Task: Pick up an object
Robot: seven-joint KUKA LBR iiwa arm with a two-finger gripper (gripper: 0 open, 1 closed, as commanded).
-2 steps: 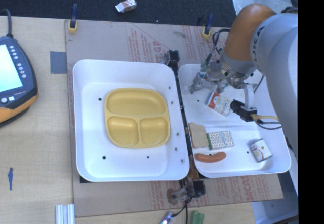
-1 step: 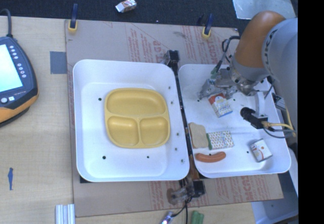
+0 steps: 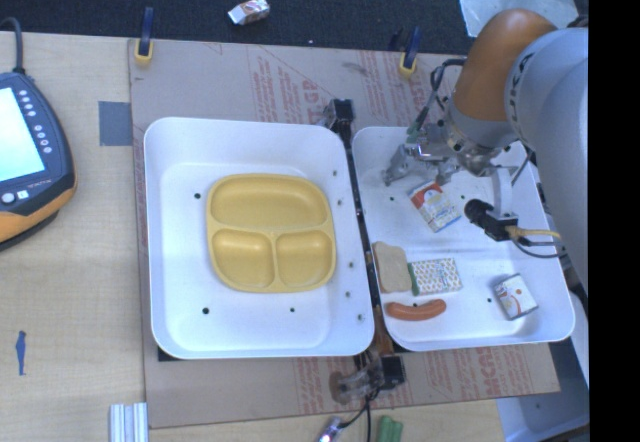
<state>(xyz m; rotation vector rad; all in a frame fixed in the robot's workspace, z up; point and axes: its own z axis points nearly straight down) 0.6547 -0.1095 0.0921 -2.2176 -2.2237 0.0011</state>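
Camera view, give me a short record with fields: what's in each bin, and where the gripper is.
left bin: one yellow divided plate, flat, in the middle
right bin: red and white carton, tan slab, dotted packet, sausage, small box
touching: tan slab and dotted packet lie side by side; sausage just in front of them
gripper: over the far end of the right bin, beside the carton
picked up: nothing seen lifted
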